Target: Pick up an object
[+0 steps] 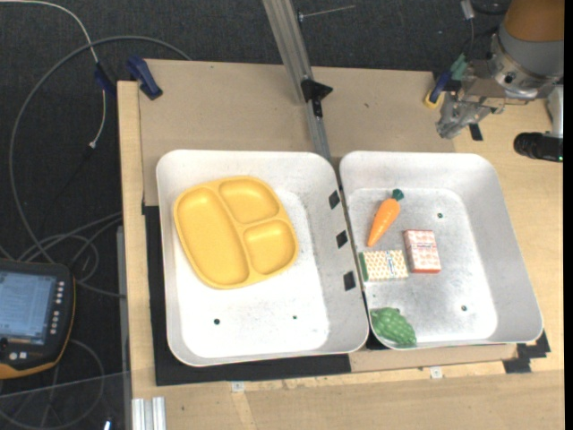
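The arm sits at the upper right of the camera view, its end effector (461,115) hanging over the bare table (385,115) just beyond the far rim of the right bin (501,240). Whether it is spread or pressed together cannot be told from this slant; nothing appears to be caught in it.

All the candidate objects lie in the right bin. A toy carrot (383,219) rests near the middle, tilted with its green tip toward the far side. Just beside it, toward the near right, lies a small red box (422,251), and a pale patterned box (385,265) sits close to the left of that one, nearly touching it. A green leafy toy (393,327) lies at the bin's near rim, apart from the others. The left bin (179,312) holds a yellow divided plate (235,231).

Judging from this layout, the task stands at its opening step: the approach, with no object yet chosen or touched. The next move calls for carrying the end effector inward over the right bin, settling above one item and descending onto it. The carrot looks the likeliest target, since it has space around it, while the two boxes crowd each other and the green toy hugs the rim.
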`<state>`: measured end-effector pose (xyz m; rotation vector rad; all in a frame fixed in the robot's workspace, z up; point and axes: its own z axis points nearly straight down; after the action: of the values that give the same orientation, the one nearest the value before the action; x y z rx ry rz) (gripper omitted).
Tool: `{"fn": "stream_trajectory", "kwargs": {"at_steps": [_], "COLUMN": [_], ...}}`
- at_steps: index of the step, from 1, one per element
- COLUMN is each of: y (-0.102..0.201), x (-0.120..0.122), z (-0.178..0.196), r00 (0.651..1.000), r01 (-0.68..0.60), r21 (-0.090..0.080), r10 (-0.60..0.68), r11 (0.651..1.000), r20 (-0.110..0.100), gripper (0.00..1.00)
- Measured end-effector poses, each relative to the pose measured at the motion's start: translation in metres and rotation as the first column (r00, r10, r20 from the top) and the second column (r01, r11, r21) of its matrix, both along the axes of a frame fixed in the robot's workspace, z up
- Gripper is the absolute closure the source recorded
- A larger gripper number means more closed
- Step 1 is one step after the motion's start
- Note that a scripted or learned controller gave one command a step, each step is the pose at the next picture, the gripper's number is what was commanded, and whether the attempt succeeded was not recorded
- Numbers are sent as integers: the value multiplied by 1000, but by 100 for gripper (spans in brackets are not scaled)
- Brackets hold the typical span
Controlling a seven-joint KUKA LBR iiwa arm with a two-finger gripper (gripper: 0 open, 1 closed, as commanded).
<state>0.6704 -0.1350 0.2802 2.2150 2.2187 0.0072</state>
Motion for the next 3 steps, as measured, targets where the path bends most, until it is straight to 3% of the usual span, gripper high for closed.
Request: {"fn": "stream_trajectory", "kwargs": {"at_steps": [3], "y": [135], "x": [-80], "z": [-24], "r00": [1000], "r01": [-3], "r21": [4], "r10": [3], "r11": [1000], "r20": [-12], "gripper": [100]}}
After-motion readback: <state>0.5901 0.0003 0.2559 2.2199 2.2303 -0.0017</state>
